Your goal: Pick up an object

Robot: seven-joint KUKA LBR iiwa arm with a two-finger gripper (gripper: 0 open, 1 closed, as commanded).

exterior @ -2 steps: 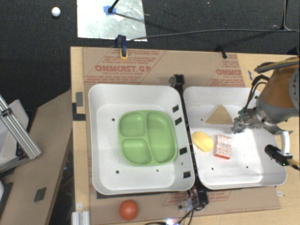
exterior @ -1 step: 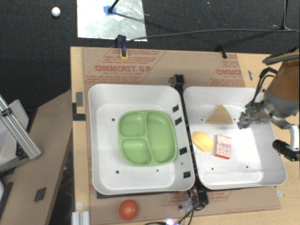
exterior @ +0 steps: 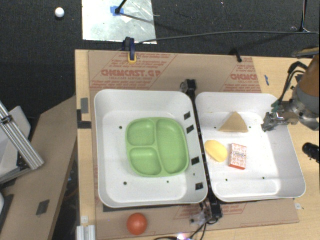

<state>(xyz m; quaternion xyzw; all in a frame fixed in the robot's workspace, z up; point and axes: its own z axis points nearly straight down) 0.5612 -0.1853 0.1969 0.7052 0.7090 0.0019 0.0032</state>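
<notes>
— Where's your tool?

— My tool point(exterior: 270, 120) hangs over the right bin's point(exterior: 287, 184) right edge; whether it's open or holding anything, I cannot tell.

— Nearest target?

— The tan wedge point(exterior: 234, 123), just to its left in the camera view, with the yellow lemon-like piece point(exterior: 216, 150) and red-patterned packet point(exterior: 238, 156) lower left, the packet's long axis roughly upright.

— Writing?

— "CHEMCAST GP" on the desk's board point(exterior: 131, 73); the packet's print is probably too small.

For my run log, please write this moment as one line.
gripper: over right bin's right side, holds nothing seen | right bin: tan wedge, yellow object, red-white packet | left bin: green tray
</notes>
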